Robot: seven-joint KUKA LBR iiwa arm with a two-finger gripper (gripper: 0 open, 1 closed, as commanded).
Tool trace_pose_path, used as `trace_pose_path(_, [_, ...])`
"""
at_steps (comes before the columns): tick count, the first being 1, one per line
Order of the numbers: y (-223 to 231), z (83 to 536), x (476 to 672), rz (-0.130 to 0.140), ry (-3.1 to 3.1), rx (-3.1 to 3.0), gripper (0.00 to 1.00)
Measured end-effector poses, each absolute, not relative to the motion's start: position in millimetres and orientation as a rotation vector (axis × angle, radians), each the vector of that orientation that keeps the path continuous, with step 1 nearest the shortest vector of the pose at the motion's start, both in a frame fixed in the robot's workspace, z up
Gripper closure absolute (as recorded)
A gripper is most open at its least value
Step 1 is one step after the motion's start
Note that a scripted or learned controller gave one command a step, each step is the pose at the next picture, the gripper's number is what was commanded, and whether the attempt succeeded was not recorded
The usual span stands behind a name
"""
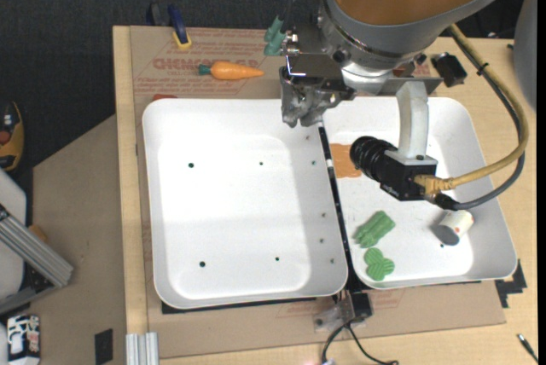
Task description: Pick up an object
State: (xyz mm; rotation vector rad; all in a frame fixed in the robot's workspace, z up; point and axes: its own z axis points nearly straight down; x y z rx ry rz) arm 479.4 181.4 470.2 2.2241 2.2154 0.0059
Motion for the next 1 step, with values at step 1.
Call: trace_pose_path(1, [226.0, 314.4, 497.2, -0.025, 2.229, 2.223, 1.00])
